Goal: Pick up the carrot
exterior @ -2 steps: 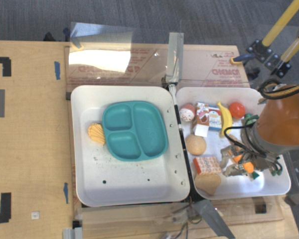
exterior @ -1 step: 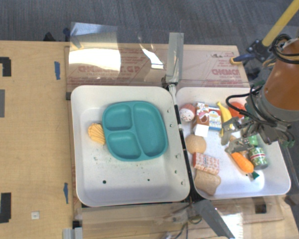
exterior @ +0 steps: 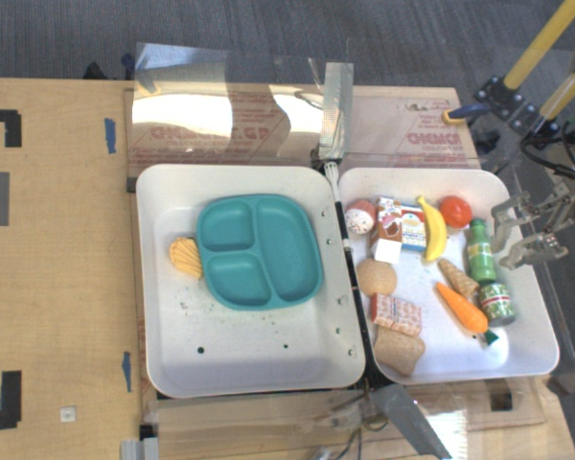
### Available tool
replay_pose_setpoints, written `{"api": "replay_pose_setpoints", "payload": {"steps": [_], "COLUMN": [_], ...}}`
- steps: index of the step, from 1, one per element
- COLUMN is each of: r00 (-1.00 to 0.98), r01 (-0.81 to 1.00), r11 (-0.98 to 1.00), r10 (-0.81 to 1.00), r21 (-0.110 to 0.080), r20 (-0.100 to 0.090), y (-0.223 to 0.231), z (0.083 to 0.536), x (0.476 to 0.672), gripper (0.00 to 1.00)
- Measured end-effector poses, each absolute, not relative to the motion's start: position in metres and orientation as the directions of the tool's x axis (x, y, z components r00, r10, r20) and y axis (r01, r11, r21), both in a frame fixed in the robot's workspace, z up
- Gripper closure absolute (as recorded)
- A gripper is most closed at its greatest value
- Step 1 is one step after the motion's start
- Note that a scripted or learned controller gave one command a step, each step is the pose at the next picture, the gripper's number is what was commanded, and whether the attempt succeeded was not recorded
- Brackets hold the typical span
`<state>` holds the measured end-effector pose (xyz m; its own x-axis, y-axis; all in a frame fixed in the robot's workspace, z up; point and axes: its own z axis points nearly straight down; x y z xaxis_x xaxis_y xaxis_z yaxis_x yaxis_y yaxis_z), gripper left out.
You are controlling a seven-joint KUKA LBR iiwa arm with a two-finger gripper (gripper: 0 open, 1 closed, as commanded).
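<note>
My tool [exterior: 523,230] hangs at the right bin [exterior: 541,353] edge, grip state unclear; carrot [exterior: 460,309] lies flat beside the bottle [exterior: 479,249], crowded, so approach from above.

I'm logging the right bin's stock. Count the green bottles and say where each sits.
2. The taller green bottle stands near the right bin's right wall, beside the banana. The shorter bottle sits just below it, right of the carrot. More could be hidden.

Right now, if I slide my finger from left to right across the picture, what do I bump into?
Shell cookie → teal plate → round bun → banana → carrot → green bottle → gripper.
</note>
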<state>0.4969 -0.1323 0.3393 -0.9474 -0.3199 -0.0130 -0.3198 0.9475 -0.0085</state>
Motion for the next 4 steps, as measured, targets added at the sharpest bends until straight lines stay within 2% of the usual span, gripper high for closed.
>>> {"api": "replay_pose_setpoints", "payload": {"steps": [1, 2, 3, 4], "r00": [-0.911, -0.909, -0.914, -0.931], "r01": [-0.411, -0.417, -0.406, -0.365], "r11": [0.911, 0.909, 0.914, 0.931], "r10": [-0.411, -0.417, -0.406, -0.365], "r21": [-0.013, -0.005, 0.007, 0.009], "r20": [-0.011, -0.008, 0.003, 0.005], "y": [-0.222, -0.218, -0.222, -0.197], "z": [0.432, 0.429, 0.267, 0.105], "x": [0.520, 0.521, 0.496, 0.493], "gripper": [1.00, 0.00, 0.00, 0.00]}}
